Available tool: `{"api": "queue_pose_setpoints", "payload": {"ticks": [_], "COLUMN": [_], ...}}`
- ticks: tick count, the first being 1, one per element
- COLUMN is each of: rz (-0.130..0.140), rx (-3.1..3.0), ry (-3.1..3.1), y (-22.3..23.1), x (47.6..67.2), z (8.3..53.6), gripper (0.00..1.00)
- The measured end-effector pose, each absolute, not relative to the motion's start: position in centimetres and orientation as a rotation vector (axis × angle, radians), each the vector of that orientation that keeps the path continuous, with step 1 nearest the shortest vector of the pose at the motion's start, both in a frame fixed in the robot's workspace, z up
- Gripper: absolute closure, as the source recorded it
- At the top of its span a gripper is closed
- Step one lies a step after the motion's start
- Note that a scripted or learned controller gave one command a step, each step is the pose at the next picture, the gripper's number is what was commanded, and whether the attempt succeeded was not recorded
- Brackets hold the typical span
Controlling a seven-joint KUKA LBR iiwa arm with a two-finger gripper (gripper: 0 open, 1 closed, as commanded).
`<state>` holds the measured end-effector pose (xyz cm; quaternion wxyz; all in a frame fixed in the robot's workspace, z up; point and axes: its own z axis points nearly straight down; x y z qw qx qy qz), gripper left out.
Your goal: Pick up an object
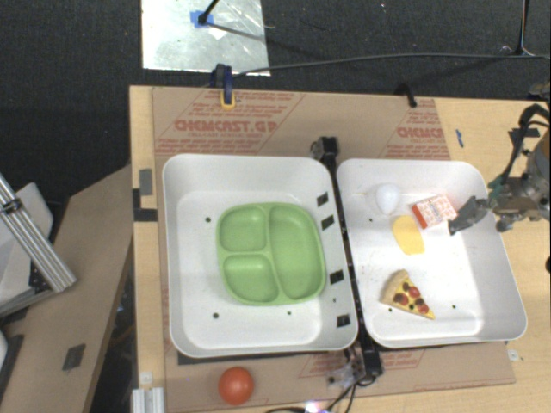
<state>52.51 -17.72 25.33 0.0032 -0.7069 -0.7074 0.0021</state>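
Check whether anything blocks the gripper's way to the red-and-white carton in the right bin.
Nothing visible does. The gripper sits just right of the red-and-white carton, bare bin floor between them; the yellow piece lies on the carton's far left side.

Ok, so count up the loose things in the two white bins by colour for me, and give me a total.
Green: 1, the divided plate in the left bin
White: 1, the egg
Yellow: 1, the block
Red and white: 1, the small carton
Tan and red: 1, the pizza slice
Total: 5
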Motion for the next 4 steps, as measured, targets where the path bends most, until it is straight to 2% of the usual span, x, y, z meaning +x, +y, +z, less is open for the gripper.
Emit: {"api": "queue_pose_setpoints", "payload": {"ticks": [1,3,4], "rz": [-0.001,0.003,0.002], "rx": [-2.219,-2.218,-2.218], "ry": [-2.226,-2.220,-2.221], "y": [-17.7,-18.1,-18.0], "x": [52.7,51.3,51.3], "z": [25.8,13.8,8.6], "gripper": [0.00,0.00,0.00]}}
